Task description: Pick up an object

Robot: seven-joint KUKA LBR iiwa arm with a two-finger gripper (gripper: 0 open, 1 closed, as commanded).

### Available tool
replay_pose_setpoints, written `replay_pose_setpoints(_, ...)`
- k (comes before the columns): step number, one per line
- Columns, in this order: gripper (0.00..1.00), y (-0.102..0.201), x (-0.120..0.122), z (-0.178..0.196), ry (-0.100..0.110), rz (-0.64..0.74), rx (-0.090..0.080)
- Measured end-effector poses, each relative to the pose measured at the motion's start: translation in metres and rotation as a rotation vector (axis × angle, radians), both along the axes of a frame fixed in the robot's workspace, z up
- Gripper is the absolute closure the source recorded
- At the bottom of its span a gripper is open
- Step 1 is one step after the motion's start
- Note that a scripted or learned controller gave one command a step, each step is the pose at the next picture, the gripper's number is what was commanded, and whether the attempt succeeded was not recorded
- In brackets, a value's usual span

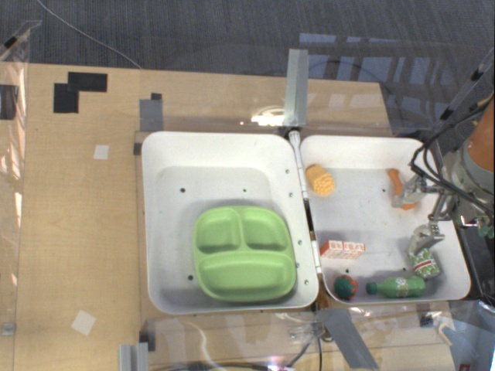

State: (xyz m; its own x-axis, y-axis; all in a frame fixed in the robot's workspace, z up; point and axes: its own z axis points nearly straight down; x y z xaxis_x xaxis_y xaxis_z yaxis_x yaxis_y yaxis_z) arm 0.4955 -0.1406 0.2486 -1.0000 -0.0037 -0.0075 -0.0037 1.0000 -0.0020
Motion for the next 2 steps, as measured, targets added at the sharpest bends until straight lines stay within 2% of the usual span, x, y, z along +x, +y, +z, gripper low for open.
replay_pose_setpoints(1,0.00,0.008,0.062,-0.093,0.006,-0.119,0.004)
replay_pose_setpoints(2,0.00,-0.001,0.091,-0.159,-0.007,-0.415,0.005)
